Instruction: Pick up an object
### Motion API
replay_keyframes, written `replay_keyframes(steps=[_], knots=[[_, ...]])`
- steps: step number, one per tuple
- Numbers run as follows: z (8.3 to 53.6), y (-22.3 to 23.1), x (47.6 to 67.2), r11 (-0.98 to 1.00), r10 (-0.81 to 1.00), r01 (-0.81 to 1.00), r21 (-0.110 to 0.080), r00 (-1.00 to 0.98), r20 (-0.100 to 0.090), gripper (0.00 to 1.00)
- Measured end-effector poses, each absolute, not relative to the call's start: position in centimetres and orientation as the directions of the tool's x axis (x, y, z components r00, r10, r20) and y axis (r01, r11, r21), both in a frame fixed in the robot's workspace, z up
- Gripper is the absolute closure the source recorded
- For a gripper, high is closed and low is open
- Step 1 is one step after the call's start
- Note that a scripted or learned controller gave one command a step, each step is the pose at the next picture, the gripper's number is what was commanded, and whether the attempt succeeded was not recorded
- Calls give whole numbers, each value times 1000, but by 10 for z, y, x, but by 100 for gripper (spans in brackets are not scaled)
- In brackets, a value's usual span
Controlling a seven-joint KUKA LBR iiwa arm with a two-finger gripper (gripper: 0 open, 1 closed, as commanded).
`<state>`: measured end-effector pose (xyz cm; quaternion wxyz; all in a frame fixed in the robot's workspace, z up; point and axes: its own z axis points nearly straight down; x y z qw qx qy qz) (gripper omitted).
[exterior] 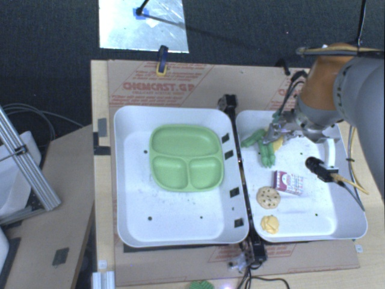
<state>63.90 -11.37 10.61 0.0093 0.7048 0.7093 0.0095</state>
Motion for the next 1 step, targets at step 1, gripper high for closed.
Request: replay_keyframes(steps=[1], knots=[[190, -57, 584, 9, 1000, 1000, 5, -9, 2, 100]])
